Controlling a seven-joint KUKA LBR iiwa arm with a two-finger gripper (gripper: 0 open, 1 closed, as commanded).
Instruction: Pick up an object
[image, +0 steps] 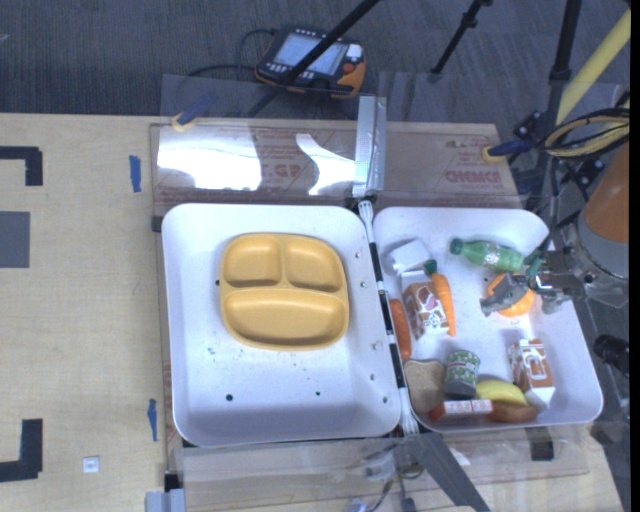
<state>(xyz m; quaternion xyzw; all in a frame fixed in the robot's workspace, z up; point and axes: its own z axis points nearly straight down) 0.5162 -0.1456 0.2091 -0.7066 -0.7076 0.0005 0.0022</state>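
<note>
My gripper (507, 290) hangs low at the right side of the right bin (570, 330), reaching in from the right edge. It sits directly over a small orange object (516, 306), which it partly hides. Whether it touches that object is unclear. A green bottle (487, 254) lies just above and left of the gripper. An orange-and-white carton (430, 306) and a carrot-like orange stick (400, 326) lie to the left. Nearer the front are a smaller carton (530, 363), a green can (461, 371), a banana (503, 390), a bread slice (422, 377) and a red sausage (478, 410).
The left bin (200, 380) holds a yellow divided plate (285, 290). A white box (408, 256) lies at the back left of the right bin. The ridge (378, 300) where the bins meet runs down the middle. Cables and stands crowd the right edge.
</note>
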